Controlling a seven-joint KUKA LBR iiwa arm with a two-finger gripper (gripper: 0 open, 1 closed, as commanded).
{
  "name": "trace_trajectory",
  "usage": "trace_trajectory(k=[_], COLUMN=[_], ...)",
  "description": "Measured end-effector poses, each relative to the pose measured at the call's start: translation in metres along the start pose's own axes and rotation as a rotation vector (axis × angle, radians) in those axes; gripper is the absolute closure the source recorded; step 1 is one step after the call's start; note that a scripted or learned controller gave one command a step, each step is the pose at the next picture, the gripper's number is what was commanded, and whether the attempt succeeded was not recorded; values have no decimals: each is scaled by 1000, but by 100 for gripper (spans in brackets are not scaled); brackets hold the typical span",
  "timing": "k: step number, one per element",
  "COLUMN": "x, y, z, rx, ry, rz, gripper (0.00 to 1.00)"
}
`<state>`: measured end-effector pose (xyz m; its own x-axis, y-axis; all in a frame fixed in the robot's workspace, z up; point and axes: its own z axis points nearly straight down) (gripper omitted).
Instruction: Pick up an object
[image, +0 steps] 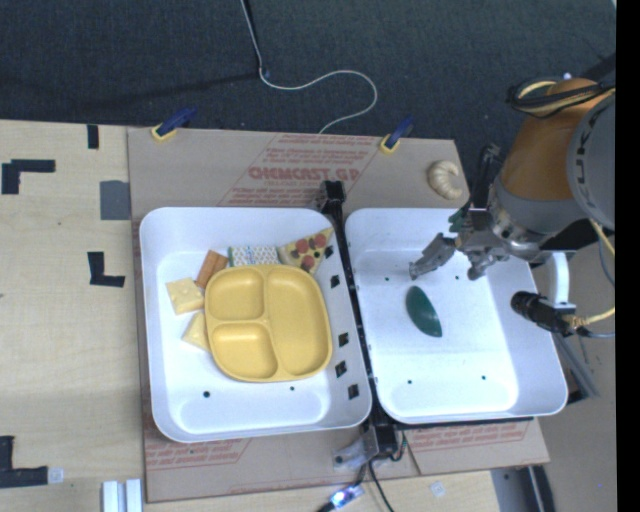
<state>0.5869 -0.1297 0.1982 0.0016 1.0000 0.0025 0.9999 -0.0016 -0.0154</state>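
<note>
I get bright, even overhead light; the white bins (250, 225) nearly wash out. Shadows are soft and short. Focus is slightly soft throughout, with the far dark floor (120, 50) grainy.

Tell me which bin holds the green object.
The right bin, under the tool. The green object lies alone there; the left bin holds a yellow plate.
</note>
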Motion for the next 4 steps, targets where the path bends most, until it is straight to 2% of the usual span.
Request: trace_trajectory(k=[1,3,4], x=[0,3,4], y=[3,8,9], z=[-8,110,96], rx=[-13,-8,-12], ry=[-2,-2,-2], rz=[-3,-3,-4], gripper=[0,0,100])
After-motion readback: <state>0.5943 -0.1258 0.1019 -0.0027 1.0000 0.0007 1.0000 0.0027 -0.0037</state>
